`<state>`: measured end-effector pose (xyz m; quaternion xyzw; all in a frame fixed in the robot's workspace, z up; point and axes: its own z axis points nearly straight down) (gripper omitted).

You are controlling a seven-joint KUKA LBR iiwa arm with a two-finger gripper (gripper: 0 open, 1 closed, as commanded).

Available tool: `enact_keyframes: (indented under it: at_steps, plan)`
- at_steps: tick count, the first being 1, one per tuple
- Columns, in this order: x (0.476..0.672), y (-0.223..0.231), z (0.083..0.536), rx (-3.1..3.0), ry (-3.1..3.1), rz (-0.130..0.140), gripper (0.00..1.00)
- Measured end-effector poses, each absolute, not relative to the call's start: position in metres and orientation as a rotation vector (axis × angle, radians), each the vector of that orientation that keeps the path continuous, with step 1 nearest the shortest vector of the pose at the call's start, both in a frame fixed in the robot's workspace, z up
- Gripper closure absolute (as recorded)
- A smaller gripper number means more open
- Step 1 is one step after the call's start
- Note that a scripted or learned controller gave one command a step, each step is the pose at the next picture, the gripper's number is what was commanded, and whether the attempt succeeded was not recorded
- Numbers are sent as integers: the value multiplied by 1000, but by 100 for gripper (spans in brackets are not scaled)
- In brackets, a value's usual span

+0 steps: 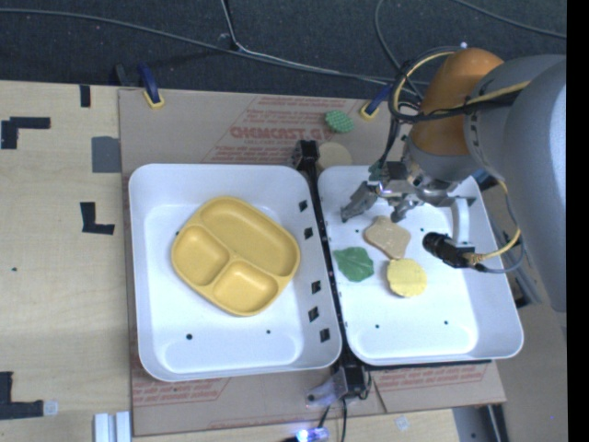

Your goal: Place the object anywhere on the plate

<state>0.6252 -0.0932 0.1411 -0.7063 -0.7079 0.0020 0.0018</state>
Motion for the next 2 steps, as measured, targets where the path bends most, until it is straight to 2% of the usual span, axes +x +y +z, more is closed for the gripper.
enact_keyframes:
  at_steps: [1, 2]
  plan:
    - [625, -93, 89, -2220, -2226, 3, 0]
    - [627, -93, 103, -2222, -2228, -1, 100]
